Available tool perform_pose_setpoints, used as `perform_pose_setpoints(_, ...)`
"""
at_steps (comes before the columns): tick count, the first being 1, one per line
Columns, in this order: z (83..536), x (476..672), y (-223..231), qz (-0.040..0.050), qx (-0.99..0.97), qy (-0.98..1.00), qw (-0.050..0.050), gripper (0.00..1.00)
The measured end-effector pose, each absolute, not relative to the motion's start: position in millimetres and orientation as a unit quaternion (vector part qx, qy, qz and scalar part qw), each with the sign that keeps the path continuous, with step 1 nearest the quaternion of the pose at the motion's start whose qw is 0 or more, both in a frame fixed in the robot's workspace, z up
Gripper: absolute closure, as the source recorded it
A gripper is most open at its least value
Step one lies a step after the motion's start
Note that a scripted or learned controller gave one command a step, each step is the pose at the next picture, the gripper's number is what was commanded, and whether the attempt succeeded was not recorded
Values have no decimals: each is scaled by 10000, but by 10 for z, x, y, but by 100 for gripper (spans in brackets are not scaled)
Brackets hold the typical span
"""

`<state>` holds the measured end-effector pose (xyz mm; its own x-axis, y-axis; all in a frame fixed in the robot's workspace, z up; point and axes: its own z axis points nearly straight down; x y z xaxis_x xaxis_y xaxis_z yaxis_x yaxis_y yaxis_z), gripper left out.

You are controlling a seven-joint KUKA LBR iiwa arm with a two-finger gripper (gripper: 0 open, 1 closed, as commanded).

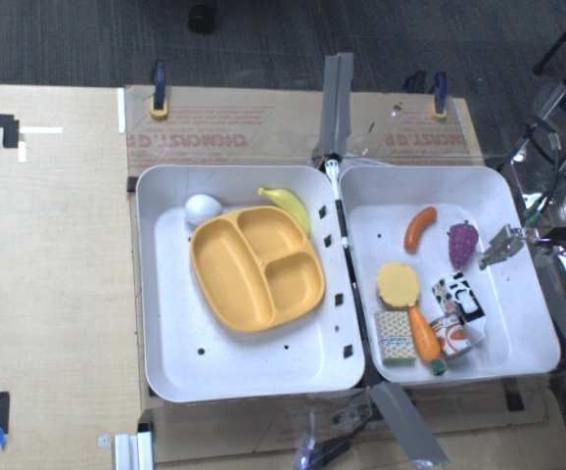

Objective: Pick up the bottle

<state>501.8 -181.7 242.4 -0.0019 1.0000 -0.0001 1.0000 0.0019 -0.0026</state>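
Note:
In the right bin [518,360] a small white item with black markings [457,298] lies near the front right; it looks like the bottle, but it is too small to be sure. A white and red carton [456,336] touches its near side. My gripper [500,247] hangs at the bin's right side, just right of the purple grapes [462,243] and up and to the right of the black-marked item, apart from both. Nothing shows between its tips.
The right bin also holds a sausage [419,228], a round yellow bun [398,284], a carrot [424,335] and a green-print box [395,338]. The left bin [165,360] holds a yellow divided tray [256,267], a banana [289,204] and a white egg [203,208].

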Motion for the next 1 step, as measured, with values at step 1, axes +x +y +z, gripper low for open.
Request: perform_pose_setpoints(1, 968, 4802, -1521, -1, -6719, -7406, -10, 0)
